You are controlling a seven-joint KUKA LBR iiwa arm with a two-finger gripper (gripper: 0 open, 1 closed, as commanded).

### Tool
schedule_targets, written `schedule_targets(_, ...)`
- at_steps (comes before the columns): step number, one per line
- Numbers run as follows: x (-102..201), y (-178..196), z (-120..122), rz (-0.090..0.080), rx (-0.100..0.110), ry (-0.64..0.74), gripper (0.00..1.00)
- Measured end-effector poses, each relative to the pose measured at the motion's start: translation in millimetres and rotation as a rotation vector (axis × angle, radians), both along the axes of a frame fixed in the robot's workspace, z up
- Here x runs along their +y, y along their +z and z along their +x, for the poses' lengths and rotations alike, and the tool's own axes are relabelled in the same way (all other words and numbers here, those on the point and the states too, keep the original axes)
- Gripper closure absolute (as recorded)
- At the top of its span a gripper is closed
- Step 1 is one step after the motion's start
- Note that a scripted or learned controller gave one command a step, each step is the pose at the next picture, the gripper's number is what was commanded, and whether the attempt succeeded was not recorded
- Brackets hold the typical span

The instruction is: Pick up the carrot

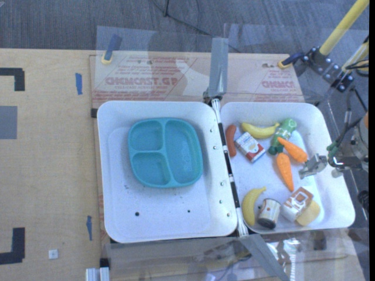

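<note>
Carrot in the right bin, gripper at its right rim

Carrot (285, 171) lies loose on the floor of the right bin (328, 127), in the right half of the frame, its thick end up and its tip pointing down and slightly right. A second carrot (292, 150) lies just above it, its leafy end toward a green item (285, 129). The gripper (313, 166) sits to the right of the lower carrot, near it but apart, at about the same height in the frame, close to the bin's right rim. I cannot tell how far it is spread; nothing shows between its tips.

Around the carrots lie a banana (259, 130), a small carton (249, 146), another banana (251, 205) and a can (268, 213). The left bin (111, 174) on the worktop (47, 157) holds a teal divided plate (165, 152).
</note>
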State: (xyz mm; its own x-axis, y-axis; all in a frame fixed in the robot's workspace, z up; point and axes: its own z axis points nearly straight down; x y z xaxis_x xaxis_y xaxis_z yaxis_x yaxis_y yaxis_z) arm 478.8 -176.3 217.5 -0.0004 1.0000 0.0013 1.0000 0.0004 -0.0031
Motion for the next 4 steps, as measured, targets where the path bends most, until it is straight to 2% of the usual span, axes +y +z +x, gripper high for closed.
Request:
schedule_targets(1,-9,24,2,-0.002,-0.006,0.043,0.0)
schedule_targets(2,10,-96,66,0.0,-0.003,0.199,0.0)
schedule_targets(3,7,-129,83,-0.002,-0.009,0.189,0.0)
schedule_targets(4,-20,-130,110,-0.005,-0.011,0.396,0.0)
